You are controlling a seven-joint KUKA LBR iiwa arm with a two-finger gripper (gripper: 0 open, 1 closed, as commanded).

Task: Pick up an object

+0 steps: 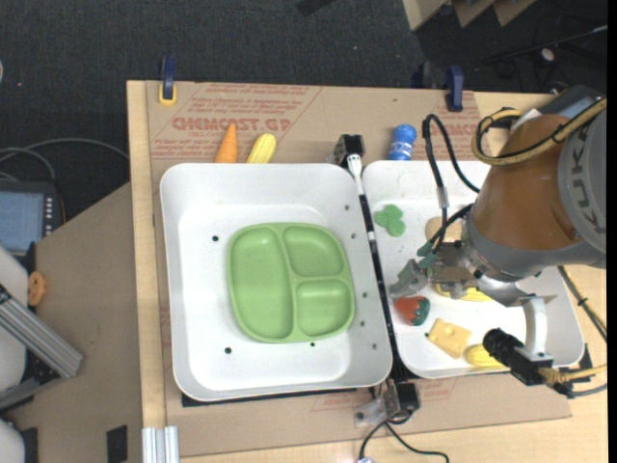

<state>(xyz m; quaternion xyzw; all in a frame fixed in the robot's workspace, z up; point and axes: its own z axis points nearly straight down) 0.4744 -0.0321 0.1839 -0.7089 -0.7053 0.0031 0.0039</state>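
The red object [413, 309], small and rounded with a bit of green at its top, lies in the right bin [415, 357], near that bin's left wall and towards its front half. The gripper [413, 278] hangs just above and behind it, low over the bin floor; from this slanted view it cannot be told whether it is spread wide or drawn narrow, and nothing can be seen held in it. Whether it touches the red object cannot be made out either.

Just to the right of the red object, closer to the front edge, sits a pale yellow wedge [448, 337], and beside that, further right, a brighter yellow piece [482, 356] partly behind a black part of the arm. A flat green leaf-shaped thing [390, 221] lies apart from these, near the bin's back left corner.

The arm [530, 201], grey with its orange band, covers much of the right bin's middle and right side, with black cables [436, 162] looping over the back rim.

The left bin [193, 210] holds a green divided plate [289, 283] at its centre. On the surface [251, 114] behind it lie an orange carrot [227, 145] and a yellow cob [262, 148] side by side, and a blue bottle [403, 143] lies behind the right bin.
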